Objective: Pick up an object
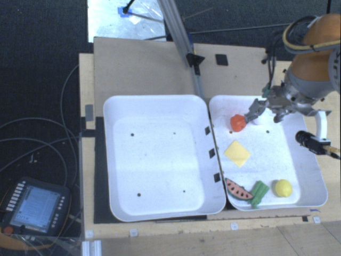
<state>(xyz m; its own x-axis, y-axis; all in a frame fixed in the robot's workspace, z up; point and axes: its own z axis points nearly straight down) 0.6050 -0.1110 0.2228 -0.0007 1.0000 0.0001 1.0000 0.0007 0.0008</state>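
arm reaching in from the right

grey wrist under the orange band angles down and leftward, gripper (265, 112) low, its two fingers (254, 111) spread apart.

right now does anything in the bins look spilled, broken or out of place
Nothing stands out. The red-orange piece, yellow square, watermelon slice, green piece and lemon all lie inside the right bin.

Two bins sit side by side: the left bin (160, 159) and the right bin (314, 191). In the right one, a ball (237, 123) lies at the back, a square (237, 153) mid-bin, and along the front (left to right) a slice (238, 189), a stick (259, 192), a lemon (283, 188).
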